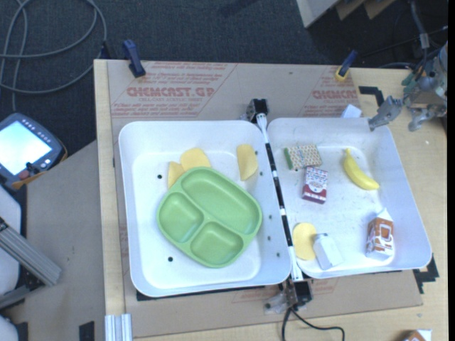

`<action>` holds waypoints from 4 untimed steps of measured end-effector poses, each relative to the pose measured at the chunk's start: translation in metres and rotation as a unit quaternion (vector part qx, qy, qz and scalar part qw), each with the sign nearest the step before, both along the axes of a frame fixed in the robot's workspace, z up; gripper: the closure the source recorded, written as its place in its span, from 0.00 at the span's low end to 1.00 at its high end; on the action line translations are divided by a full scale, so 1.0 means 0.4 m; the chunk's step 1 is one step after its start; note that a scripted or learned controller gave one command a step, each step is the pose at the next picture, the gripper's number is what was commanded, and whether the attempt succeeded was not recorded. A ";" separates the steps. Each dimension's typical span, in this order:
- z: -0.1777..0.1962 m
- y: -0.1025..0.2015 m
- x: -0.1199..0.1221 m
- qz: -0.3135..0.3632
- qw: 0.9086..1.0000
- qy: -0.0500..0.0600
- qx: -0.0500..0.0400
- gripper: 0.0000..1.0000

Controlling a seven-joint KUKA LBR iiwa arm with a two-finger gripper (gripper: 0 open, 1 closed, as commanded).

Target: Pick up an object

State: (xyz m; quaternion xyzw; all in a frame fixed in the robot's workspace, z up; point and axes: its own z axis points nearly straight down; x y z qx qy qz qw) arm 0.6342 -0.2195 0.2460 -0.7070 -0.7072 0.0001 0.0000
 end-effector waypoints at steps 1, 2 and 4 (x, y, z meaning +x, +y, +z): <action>-0.389 0.001 0.019 0.002 1.000 0.002 0.004 0.00; -0.359 -0.004 0.022 0.002 1.000 0.000 0.001 1.00; -0.319 0.176 -0.011 0.000 1.000 0.001 0.000 0.00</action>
